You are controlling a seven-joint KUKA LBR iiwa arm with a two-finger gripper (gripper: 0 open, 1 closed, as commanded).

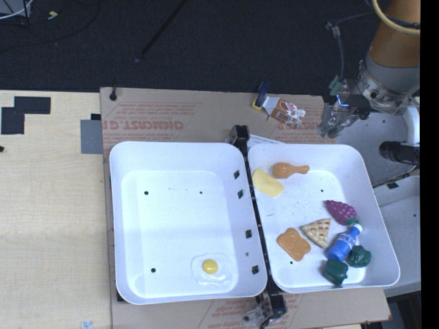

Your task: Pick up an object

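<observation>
Objects for your pick lie mostly in the right bin (367,177), so start at its near right corner: a dark green broccoli-like piece (335,271) sits closest to you, with a second green piece (359,256) just beside it and a blue bottle (342,244) touching both. Toward the middle of the near half you have an orange toast slice (293,244) and, beside it, a waffle wedge (317,232). Purple grapes (340,211) rest by the right wall. Farther back, a yellow chunk (267,183) lies against the left wall and a drumstick (289,170) sits near the far edge. In the left bin (171,156), a fried egg (210,268) lies near the near edge. Beyond the right bin's far right corner, your gripper (334,123) hangs over the cardboard, clear of both bins; you cannot tell how wide it stands. A small packet (287,112) lies on the cardboard to its left.
</observation>
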